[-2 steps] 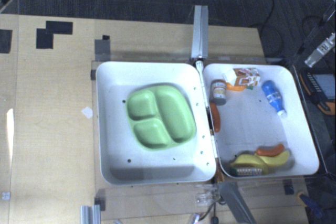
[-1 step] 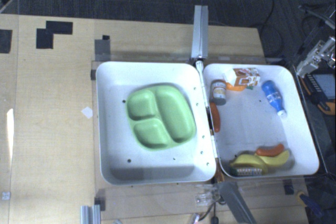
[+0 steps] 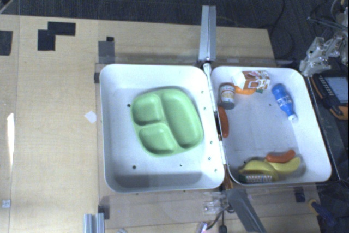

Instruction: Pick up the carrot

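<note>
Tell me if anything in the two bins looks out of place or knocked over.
Nothing looks spilled or damaged. The green plate sits flat in the left bin; the blue bottle lies on its side in the right bin.

No text can be read; the labels on the can and blue bottle are blurred.

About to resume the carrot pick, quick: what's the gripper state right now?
Gripper: cannot be told; it looks small and blurred, just past the right bin's far corner.

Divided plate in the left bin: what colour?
Light green divided plate, plain, no pattern; clearest in the camera view.
</note>
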`<state>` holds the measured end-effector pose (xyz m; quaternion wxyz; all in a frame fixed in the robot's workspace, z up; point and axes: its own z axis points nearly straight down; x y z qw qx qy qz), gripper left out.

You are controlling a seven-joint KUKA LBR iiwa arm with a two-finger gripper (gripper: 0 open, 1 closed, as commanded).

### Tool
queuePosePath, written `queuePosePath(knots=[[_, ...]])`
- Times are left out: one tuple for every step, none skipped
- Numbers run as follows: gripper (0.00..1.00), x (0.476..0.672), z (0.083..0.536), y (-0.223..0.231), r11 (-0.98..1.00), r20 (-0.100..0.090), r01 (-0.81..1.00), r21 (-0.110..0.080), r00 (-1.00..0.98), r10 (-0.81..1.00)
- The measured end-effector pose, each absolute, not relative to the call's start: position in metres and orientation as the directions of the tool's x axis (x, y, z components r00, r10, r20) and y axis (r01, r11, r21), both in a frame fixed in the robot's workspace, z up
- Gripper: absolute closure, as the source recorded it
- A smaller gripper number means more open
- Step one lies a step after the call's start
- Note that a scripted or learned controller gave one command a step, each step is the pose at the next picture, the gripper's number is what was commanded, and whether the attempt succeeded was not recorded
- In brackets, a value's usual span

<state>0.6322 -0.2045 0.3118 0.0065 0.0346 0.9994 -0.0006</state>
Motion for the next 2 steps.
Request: queuePosePath(knots=[[1.0,0.657,0.288,-0.204,0.74,-0.011,-0.673,-0.008,-0.74,-0.673],[1.0,0.671,0.289,-0.204,0.963,-0.014,-0.271,-0.005,-0.962,-0.271]])
